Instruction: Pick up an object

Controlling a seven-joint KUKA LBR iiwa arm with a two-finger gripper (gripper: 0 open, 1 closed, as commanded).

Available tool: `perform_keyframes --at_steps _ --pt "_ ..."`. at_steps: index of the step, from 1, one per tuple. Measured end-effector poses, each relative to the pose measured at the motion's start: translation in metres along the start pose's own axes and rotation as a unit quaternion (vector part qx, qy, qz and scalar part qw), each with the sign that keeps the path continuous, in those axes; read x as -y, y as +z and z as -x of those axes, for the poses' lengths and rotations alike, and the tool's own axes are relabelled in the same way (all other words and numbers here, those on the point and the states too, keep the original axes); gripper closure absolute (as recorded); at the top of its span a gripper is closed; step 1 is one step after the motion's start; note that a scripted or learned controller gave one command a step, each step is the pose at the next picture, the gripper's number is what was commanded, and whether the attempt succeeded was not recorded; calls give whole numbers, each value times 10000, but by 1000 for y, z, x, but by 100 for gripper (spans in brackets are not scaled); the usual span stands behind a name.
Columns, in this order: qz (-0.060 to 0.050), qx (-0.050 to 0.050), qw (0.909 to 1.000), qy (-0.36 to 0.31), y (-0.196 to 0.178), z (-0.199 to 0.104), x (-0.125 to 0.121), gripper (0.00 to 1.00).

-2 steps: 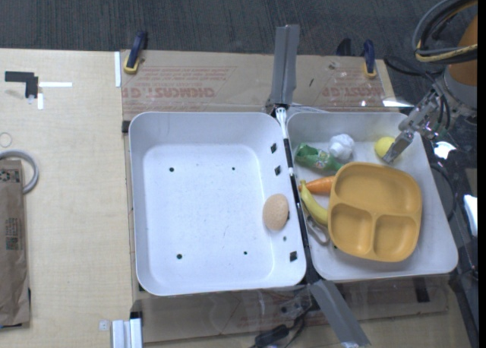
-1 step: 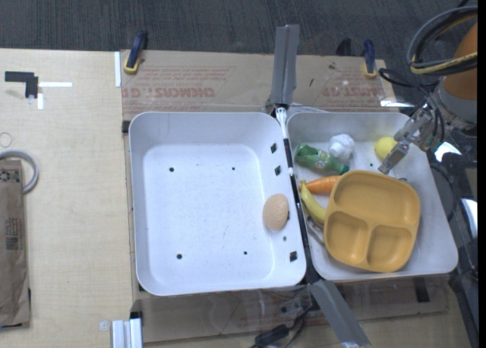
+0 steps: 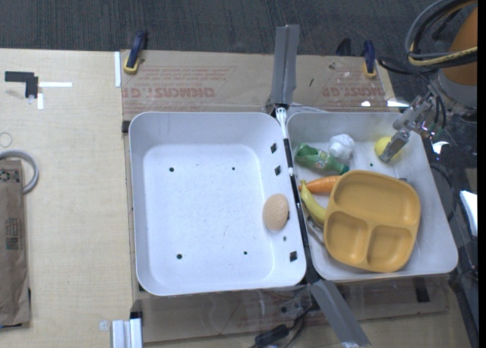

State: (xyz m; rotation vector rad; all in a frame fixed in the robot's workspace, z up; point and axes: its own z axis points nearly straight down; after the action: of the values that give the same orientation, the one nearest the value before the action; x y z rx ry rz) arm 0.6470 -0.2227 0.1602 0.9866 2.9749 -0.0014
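Note:
My gripper [image 3: 396,143] hangs over the far right corner of the right bin [image 3: 444,255], with the orange-banded arm behind it at the frame's right edge. A small yellow lemon-like object [image 3: 382,146] lies right against the gripper's left side; I cannot tell if it is held. Also in the right bin are a white crumpled object [image 3: 342,143], a green packet [image 3: 319,159], a carrot [image 3: 323,185], a banana [image 3: 311,206] and a large yellow divided plate [image 3: 373,221]. A tan oval bun [image 3: 276,211] rests in the left bin [image 3: 152,187] by its right wall.
A grey divider bar [image 3: 285,65] stands behind the seam between the bins. Cardboard [image 3: 197,84] with blue clamps lies along the back. A brown paper bag [image 3: 11,240] sits on the bench at far left. Black cables loop above the arm.

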Motion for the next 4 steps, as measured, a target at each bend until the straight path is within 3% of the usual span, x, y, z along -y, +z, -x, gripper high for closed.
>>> perform_keyframes --at_steps 1,2,3,4 --pt "48 145 9969 -768 -31 -44 33 0" --pt "-6 1 9953 -967 66 -50 38 0" --pt "8 28 9954 -954 55 -49 37 100" --pt "-1 58 9955 -947 54 -47 38 0"
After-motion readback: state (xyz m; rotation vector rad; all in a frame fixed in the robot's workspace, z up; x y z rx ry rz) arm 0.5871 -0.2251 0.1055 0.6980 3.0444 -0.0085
